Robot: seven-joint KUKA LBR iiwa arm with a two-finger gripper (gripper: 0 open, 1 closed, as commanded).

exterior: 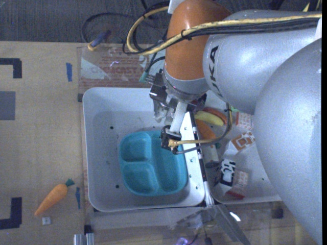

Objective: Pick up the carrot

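Note:
The carrot (51,198), orange with a green top, lies on the wooden bench outside both bins, just left of the left bin's near corner. My gripper (160,106) hangs over the far right part of the left bin (97,137), well away from the carrot, under the orange wrist band. The wrist hides most of it.
A blue three-compartment tray (153,165) lies in the left bin under the wrist. The right bin holds a yellow banana-like piece (212,118), an orange item (205,130), a small carton (243,141) and a black-and-white toy (228,170). Blue tape marks (69,71) dot the bench.

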